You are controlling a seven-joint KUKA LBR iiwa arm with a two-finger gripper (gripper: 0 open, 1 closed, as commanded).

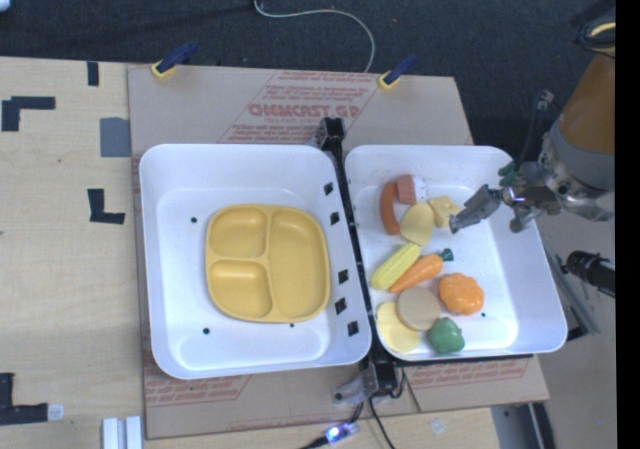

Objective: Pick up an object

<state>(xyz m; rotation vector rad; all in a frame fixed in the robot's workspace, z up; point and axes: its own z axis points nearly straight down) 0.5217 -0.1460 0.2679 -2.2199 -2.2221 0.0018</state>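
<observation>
**Gripper over right bin, nothing held**

Camera view: gripper point(497, 205) hangs over the right bin point(520, 267), fingers spread wide, nothing between them. Toy food is piled at that bin's left side: sausage point(388, 207), corn point(396, 265), carrot point(416, 272), orange point(461, 294). Yellow divided plate point(268, 263) lies in the left bin point(170, 237).

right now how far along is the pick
Done: the arm has reached over the right bin. In hand: nothing visible; the gripper hovers beside the pale yellow piece. Left: grasping and lifting; the carrot, corn and orange lie untouched.
</observation>
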